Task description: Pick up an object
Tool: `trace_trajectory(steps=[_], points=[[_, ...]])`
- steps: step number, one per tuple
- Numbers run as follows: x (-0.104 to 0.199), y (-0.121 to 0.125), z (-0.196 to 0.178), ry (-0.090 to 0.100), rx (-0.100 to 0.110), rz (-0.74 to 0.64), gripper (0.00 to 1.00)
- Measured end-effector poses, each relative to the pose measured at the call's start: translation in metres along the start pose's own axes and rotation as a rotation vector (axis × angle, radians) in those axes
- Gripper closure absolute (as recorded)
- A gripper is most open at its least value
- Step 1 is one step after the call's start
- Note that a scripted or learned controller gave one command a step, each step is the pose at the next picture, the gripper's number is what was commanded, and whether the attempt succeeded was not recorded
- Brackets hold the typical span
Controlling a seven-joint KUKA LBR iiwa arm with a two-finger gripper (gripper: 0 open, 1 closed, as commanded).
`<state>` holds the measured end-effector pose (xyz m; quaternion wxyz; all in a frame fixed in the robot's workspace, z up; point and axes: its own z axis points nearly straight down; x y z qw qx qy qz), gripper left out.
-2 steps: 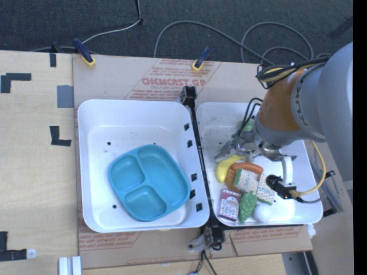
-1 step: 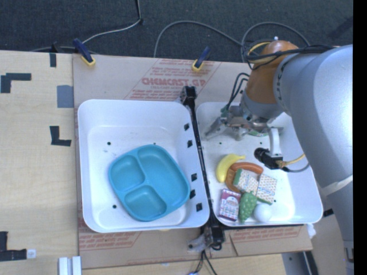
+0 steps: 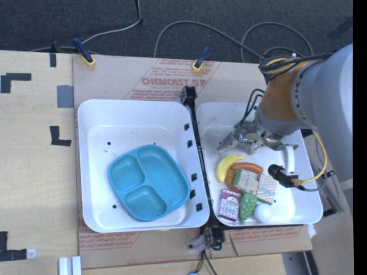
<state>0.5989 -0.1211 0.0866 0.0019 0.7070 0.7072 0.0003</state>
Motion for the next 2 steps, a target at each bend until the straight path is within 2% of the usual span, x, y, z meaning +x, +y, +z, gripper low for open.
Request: trace_trajectory(steps=[1,2], points=[[0.0,-0.03,0.0,0.0,-0.004,0.0,0.0],[0.022,-0.058,0.0,-0.001,-0.005,0.0,0.0]])
